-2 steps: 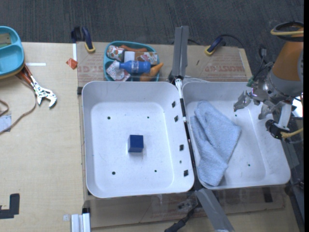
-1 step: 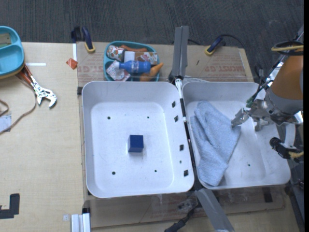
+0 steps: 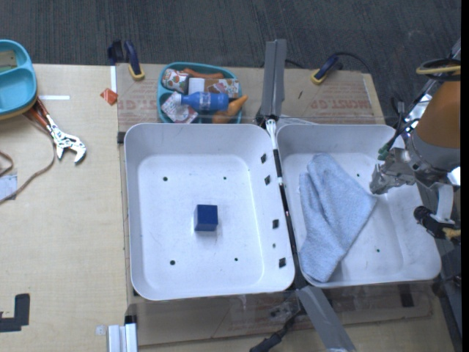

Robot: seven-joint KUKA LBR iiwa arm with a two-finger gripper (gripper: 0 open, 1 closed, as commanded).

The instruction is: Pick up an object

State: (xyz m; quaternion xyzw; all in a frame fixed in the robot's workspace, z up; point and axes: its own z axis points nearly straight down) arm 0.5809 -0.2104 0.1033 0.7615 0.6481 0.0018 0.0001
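Beside the tool (image 3: 380, 182), the grey cloth (image 3: 331, 215) lies touching its tip.

Small blue cube (image 3: 207, 217) lies near the centre of the left shallow white bin (image 3: 146, 270); crumpled grey cloth (image 3: 330, 215) lies in the right shallow white bin (image 3: 418, 266) (toward its left side); two-finger gripper (image 3: 382, 180) sits at the cloth's right edge.
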